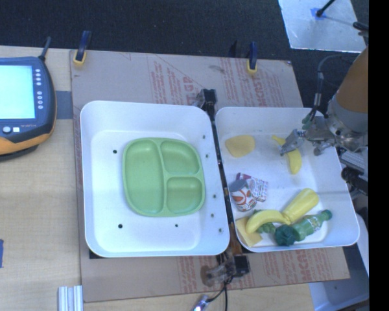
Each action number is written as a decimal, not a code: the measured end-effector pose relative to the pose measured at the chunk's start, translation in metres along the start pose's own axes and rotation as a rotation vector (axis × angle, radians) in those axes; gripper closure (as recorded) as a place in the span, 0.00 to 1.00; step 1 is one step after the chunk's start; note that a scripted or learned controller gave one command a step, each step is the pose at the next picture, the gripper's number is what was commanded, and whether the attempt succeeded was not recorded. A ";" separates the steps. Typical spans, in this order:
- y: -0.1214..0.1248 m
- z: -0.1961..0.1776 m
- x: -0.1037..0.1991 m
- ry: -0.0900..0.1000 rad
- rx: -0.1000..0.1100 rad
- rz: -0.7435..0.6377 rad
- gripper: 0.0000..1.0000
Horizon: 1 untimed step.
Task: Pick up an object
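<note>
A cardboard-covered bench (181,76) carries two white bins; the left bin (91,173) holds a green divided plate (163,176). In the right bin (350,235) the gripper (306,142) hangs over a small yellow piece (294,161); I cannot tell how it is set. The piece looks light, smooth, probably slippery: grasp it across its narrow middle

A: Left bin (91,173) contents?
B: One green divided plate (163,176).
A: Right bin (345,193)?
B: Gripper (297,145) above a small yellow piece (294,162); banana (262,220) near the front wall.
</note>
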<state>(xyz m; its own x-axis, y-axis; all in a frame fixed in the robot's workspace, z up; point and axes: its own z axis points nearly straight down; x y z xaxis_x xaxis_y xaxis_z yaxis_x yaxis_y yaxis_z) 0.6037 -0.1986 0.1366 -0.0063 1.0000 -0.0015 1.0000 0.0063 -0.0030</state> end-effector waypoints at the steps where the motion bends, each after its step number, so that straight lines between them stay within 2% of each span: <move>1: 0.013 0.020 0.004 -0.001 0.000 0.000 0.00</move>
<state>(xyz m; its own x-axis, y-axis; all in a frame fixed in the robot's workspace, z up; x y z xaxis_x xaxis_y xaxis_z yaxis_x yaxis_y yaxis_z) 0.6170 -0.1944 0.1169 -0.0065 1.0000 -0.0023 1.0000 0.0065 -0.0026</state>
